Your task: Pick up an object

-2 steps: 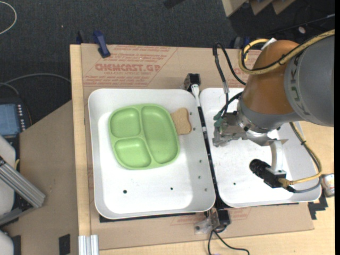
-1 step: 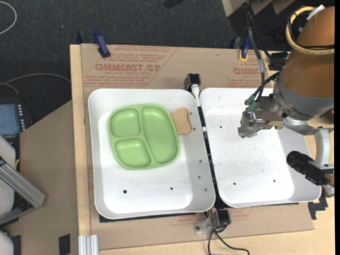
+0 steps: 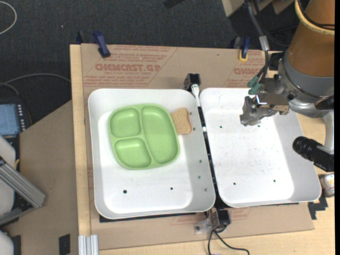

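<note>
Landmark: the green divided plate (image 3: 143, 136), lying in the left bin (image 3: 106, 195) on the counter (image 3: 79, 89).

- Tan biscuit-like piece (image 3: 182, 120) lay just right of the plate, against or touching its upper right rim; contact could not be settled. It sat close to the left bin's right wall.
- Gripper (image 3: 251, 118) hung well to the right of the plate, over the upper part of the right bin (image 3: 265, 190). Whether it was open or closed could not be told. Nothing was seen held.
- No loose object was noted in the right bin beneath the gripper; the only pickable things lay at the plate.

Judgement on the step: reach not yet made. The tan piece looked the easier target, small and flat. A good approach would carry the gripper left across the divider between the bins, come straight down over the piece, and close along its narrow width, clear of the plate rim and bin wall. Risks: a thin piece slipping out, or the plate being nudged.
</note>
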Robot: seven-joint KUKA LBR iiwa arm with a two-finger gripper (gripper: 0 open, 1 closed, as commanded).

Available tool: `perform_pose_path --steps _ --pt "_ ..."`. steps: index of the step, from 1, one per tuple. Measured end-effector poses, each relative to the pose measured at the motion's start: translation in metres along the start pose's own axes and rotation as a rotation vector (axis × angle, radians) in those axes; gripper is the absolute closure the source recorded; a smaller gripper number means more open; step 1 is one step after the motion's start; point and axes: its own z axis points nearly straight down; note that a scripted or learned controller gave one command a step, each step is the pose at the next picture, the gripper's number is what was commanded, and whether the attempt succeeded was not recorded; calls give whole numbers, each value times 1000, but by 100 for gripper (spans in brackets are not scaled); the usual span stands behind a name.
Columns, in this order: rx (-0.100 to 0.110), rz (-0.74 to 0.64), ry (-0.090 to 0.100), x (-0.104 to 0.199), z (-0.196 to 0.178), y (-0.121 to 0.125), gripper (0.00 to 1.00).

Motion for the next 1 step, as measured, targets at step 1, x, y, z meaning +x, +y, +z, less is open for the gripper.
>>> perform_pose_path --steps 1 --pt "5 -6 2 86 -2 -1 100"
